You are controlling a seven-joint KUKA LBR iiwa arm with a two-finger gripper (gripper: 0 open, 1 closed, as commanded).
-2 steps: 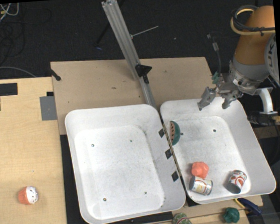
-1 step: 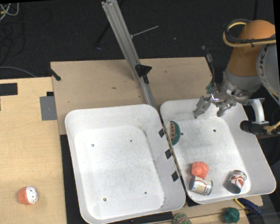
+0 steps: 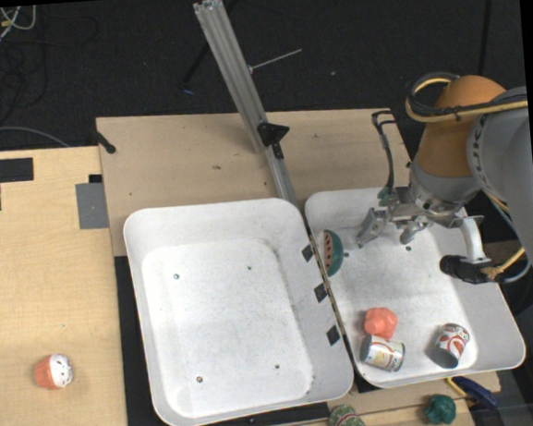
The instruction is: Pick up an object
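Note:
My gripper hangs over the back part of the right bin, its two fingers spread open with nothing between them. In that bin a green-and-red watermelon-slice toy leans on the left wall, left of the gripper. Toward the front lie a red lumpy object, a small can on its side and a red-and-white can. All three are well in front of the gripper and apart from it.
The left bin adjoins the right one. A slanted aluminium bar rises behind the bins. An orange-and-white ball sits on the wooden table at far left. A green object and a can lie before the bins.

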